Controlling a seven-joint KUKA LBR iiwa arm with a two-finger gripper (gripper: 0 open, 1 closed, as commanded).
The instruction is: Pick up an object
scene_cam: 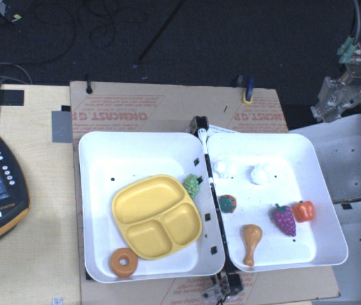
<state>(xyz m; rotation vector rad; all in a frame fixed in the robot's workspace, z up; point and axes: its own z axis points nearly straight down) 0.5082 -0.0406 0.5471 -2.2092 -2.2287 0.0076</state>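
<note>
Nothing's grabbed yet, so I'd go for a loose piece with space around it: left bin (98, 170) has one tray (157, 216), one donut (124, 262), one broccoli (192, 184); right bin (323, 189) one strawberry (227, 203), one drumstick (252, 241), one grapes (284, 220), one pepper (304, 211), two white bits (258, 174); gripper (339, 97) sits upper right, can't tell its state.

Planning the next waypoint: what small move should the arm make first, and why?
Probably swing the gripper in over the right bin and stop above the drumstick. The gripper sits outside the bins near the upper right, holding nothing visible, and the drumstick lies apart from the grapes and red pepper, which touch.
</note>
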